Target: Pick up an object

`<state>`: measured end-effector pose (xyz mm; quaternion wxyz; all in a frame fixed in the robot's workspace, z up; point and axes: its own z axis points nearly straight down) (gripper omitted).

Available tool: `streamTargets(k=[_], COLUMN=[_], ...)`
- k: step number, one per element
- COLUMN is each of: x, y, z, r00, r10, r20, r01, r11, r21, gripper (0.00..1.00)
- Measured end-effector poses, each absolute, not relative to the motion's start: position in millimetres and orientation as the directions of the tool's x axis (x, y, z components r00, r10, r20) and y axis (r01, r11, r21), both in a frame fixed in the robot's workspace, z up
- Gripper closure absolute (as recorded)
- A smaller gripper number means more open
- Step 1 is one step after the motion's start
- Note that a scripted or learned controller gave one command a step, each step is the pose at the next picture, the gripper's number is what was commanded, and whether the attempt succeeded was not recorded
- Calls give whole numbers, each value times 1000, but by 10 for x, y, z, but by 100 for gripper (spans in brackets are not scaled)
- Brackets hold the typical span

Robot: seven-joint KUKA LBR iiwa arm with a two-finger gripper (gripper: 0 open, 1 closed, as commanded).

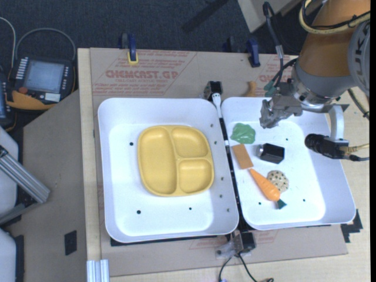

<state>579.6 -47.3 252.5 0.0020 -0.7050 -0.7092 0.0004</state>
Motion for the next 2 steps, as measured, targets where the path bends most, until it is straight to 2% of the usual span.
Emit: streamTargets(k=[1, 2], x=[5879, 6068], y=[42, 551], z=[2517, 2537], r00=[-5, -5], r10=[1000, 1000], r20=[1, 1], r01=[1000, 1000], r11=[5, 5], r21=[1, 3], gripper=[100, 100])
